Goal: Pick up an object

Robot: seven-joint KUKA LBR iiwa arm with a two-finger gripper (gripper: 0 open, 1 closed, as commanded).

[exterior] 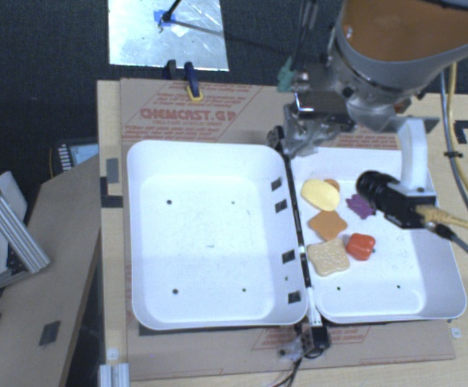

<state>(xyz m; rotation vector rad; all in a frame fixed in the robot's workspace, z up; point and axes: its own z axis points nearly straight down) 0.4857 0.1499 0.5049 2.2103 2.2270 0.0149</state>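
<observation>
From the camera above the bench I see my arm (411,31) reaching in from the right, with my gripper (306,135) hanging over the far edge of the right bin (427,297), close to the divider between the two bins. How my jaws stand I cannot tell; the wrist hides them from this slant, and nothing shows between them. The left bin (209,232) lies beside it. The things I could take sit together in the right bin near the divider: a yellow piece (320,193), an orange slab (328,224) just below it, a pale toast-like piece (329,258), a red piece (360,246) and a small purple piece (360,206). I judge this as the approach step, nothing lifted yet. The next move calls for shifting toward the pile, choosing one piece, probably the yellow one nearest me, and coming down with jaws spread either side of it
</observation>
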